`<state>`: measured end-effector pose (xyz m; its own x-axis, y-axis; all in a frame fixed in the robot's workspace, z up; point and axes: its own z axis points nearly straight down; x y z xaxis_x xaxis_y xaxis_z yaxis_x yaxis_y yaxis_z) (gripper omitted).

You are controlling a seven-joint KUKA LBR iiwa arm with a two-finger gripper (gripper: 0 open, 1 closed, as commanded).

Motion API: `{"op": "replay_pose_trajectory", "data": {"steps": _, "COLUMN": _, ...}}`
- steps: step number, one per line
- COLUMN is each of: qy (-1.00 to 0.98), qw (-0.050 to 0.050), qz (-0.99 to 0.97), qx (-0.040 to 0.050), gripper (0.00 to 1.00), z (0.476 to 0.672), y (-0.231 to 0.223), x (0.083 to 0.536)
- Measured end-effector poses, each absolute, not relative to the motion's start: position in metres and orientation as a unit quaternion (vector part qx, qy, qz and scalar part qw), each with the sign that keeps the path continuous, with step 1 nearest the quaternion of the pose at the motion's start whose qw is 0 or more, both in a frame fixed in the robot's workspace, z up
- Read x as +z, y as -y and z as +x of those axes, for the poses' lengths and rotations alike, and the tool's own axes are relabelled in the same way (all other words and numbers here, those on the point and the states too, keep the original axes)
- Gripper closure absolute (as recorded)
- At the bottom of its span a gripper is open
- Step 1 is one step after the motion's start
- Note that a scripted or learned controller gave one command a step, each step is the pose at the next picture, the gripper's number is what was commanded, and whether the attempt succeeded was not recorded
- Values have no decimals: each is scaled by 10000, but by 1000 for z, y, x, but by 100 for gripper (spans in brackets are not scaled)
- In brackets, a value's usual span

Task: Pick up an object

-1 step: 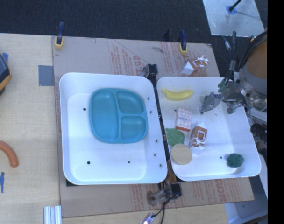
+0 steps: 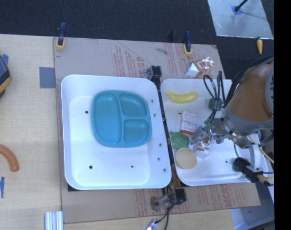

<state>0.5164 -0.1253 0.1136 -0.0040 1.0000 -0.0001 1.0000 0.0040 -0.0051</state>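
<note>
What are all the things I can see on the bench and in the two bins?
Bins: two, white; left bin, right bin.
Plate: one, blue, three sections, in the left bin.
Banana: one, yellow, far end of the right bin.
Packet: one, white and red, middle of the right bin.
Green thing: one, right bin, left side.
Egg: one, tan, right bin, near corner.
Sausage: one, orange, on the bench, far left.
Arm: one, grey and orange, over the right bin.
Hand: one, low beside the green thing.
</note>
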Motion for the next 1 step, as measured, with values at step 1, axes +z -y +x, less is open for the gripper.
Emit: {"op": "replay_pose_trajectory", "data": {"steps": 1, "qy": 7087, "qw": -20, "qz": -7055, "qx": 4, "gripper": 0, "z": 539, "y": 107, "x": 94}}
